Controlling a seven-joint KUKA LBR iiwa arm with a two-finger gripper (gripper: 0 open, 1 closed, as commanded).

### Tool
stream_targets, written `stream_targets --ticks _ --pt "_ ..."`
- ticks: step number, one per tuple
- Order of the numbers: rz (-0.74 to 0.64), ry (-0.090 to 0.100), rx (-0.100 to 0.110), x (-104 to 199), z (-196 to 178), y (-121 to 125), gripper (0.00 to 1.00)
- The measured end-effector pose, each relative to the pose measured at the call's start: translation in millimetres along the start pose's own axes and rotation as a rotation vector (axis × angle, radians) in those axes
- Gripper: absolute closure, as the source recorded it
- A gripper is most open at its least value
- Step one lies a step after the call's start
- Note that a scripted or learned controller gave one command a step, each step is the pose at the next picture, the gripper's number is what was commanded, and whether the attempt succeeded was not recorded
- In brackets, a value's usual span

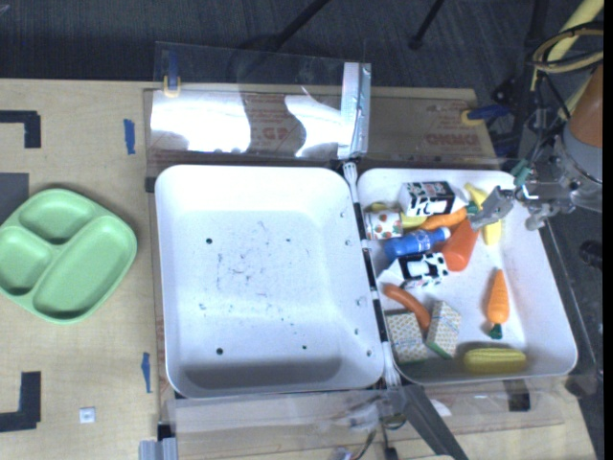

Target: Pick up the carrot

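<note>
The carrot (496,298) lies in the right bin (556,300), near its right wall, orange with a small green tip pointing toward the front. My gripper (514,210) hovers over the bin's back right corner, well behind the carrot. Its two grey fingers stand apart and open, with nothing between them. One fingertip (495,203) hangs above a yellow banana (486,224).
The right bin also holds an orange bottle (461,243), a blue bottle (412,246), a black-and-white cube (428,197), a red sausage (409,302), patterned blocks (427,331) and a yellow-green cob (493,357). The left bin (259,276) adjoins it. A green divided plate (62,253) sits far left.
</note>
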State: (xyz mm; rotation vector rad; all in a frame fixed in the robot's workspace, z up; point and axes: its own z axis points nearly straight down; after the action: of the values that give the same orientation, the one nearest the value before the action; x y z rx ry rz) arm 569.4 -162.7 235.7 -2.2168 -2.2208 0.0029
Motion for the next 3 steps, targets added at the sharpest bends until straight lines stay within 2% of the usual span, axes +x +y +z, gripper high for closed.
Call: stream_targets --ticks 1,2,3 --pt "0.149 0.013 -0.001 -48.0 134.8 -43.8 0.0" --pt "0.149 0.012 -0.014 -42.8 146.0 -50.0 0.0" --pt "0.154 0.004 -0.012 -47.4 141.7 -51.3 1.0"
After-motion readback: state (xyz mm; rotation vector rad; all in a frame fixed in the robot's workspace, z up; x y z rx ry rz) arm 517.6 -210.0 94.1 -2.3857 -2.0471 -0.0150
